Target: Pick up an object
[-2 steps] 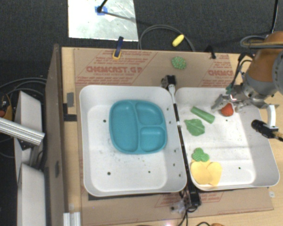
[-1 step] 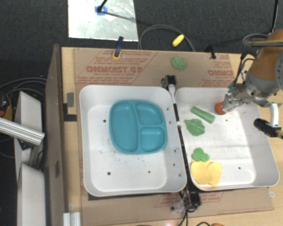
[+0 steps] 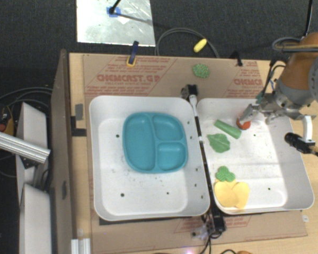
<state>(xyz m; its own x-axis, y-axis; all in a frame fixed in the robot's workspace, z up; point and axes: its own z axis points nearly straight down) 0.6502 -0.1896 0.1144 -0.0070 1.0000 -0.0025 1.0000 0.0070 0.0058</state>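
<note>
In the right bin (image 3: 297,194), the green cylinder (image 3: 227,128) lies with its long axis slanting left-far to right-near. Just right of it sits a small red piece (image 3: 244,124), touching the tool (image 3: 249,116); whether the tool is clenched I cannot tell.

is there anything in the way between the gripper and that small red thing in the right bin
Nothing visible. The gripper sits right above the small red object at the far side of the right bin; the green cylinder lies just beside it, not between.

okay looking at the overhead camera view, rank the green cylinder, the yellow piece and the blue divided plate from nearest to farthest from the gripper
1. Green cylinder, right bin, just left of the gripper.
2. Yellow piece, right bin's near corner.
3. Blue divided plate, left bin.
</note>
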